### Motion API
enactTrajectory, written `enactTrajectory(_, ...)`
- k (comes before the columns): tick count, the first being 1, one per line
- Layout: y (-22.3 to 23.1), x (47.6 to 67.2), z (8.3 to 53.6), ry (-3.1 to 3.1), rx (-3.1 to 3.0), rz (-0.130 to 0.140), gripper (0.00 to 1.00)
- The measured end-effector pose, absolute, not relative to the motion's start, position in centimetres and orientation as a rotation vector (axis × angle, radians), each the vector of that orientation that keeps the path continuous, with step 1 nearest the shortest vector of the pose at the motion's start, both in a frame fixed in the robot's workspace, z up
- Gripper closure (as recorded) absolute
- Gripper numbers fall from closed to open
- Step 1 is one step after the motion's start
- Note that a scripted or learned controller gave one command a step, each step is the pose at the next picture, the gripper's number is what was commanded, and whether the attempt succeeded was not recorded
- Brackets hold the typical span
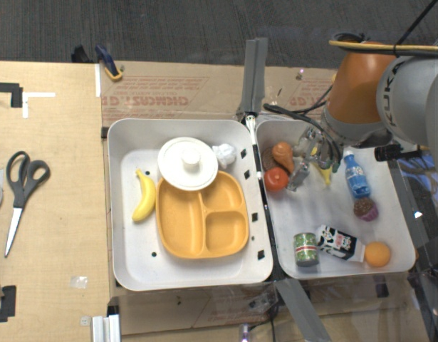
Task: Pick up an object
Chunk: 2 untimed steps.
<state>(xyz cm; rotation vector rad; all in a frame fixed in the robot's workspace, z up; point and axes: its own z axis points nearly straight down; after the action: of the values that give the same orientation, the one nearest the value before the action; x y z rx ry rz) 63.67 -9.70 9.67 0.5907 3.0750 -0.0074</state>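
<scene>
While the grey arm (pixel 411 98) with its orange band reaches in from the right, its claw (pixel 311 164) hangs low over the back left part of the right bin (pixel 332 230). The claw's fingers (pixel 298 177) point down and to the left, spread a little apart, and nothing sits between them. One grey fingertip comes down just beside a red tomato (pixel 276 179), near enough that it may be touching its right side, though that cannot be told for sure. A brownish-orange piece of food (pixel 281 152), perhaps a carrot or sweet potato, lies just behind the tomato, close to the claw's left side. A thin yellow thing (pixel 325 173) shows right at the claw's other side; what it is cannot be made out.

To the right of the claw lies a small blue bottle (pixel 357 177), and below that a dark purple, round piece (pixel 365 209). Along the front of the same bin are a green can (pixel 305 249), a black-and-white carton (pixel 339 243) lying on its side, and an orange (pixel 377 254).

The left bin (pixel 126 262) holds a yellow divided tray (pixel 203 223), a round white lid (pixel 187 164) overlapping its back edge, and a banana (pixel 144 195) just left of the tray. Scissors (pixel 21 191) lie on the bench, well to the left.
</scene>
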Motion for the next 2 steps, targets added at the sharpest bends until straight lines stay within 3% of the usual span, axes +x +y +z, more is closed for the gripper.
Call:
enactTrajectory(1,-9.6,63.9,10.8,3.069,0.584,-0.008,1.0)
enactTrajectory(2,-2.8,64.4,19.3,3.077,0.612,0.001,1.0)
